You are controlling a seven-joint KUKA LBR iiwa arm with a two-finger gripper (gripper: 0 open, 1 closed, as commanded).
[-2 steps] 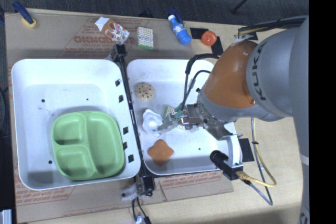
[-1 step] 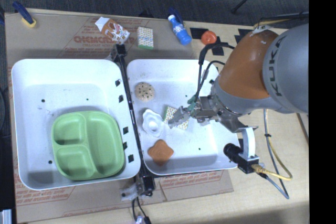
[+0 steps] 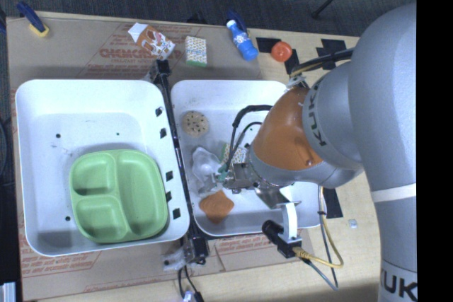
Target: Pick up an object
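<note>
- Gripper [image 3: 228, 177] low in right bin [image 3: 212, 90], over clear crumpled wrapper [image 3: 204, 166]; grip state impossible to tell.
- Orange block [image 3: 216, 205] just beside, cookie [image 3: 195, 123] farther back.
- Risk, by judgement: slippery wrapper sliding free, or 2 items snagged together.

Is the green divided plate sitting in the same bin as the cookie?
No, the green plate lies in the left bin, while the cookie lies in the right bin.
</note>
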